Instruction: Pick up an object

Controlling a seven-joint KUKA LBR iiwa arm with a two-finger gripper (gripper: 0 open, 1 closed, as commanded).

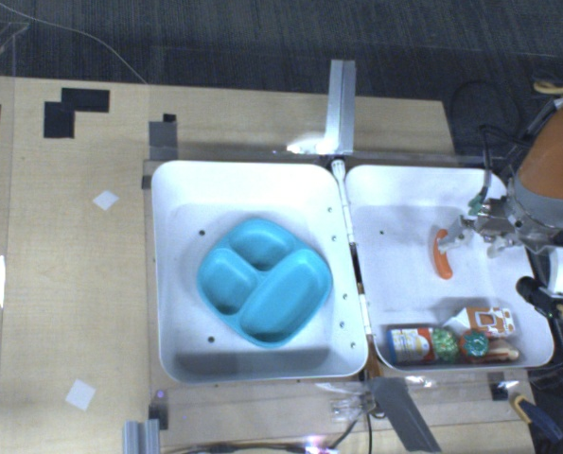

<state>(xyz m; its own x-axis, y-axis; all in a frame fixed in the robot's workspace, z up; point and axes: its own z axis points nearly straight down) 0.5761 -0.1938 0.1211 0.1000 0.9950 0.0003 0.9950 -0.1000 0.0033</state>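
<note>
White plastic makes up the two shallow bins sitting side by side on the wooden counter: the left bin and the right bin. One blue divided tray with three compartments lies in the left bin, filling much of its floor. In the right bin there is one small orange piece, slim and slightly curved, with its long axis running roughly up and down the picture, its upper end bent a little toward the right; it lies alone on the bare floor near the bin's middle. Along that bin's near wall sits a row of small packaged goods: one can with a red label, two round green-topped items side by side, and one small white and orange carton just above them. One grey arm with an orange band reaches in from the right, and its claw hovers just right of the orange piece, apart from it; whether it is spread or closed cannot be told.
</note>
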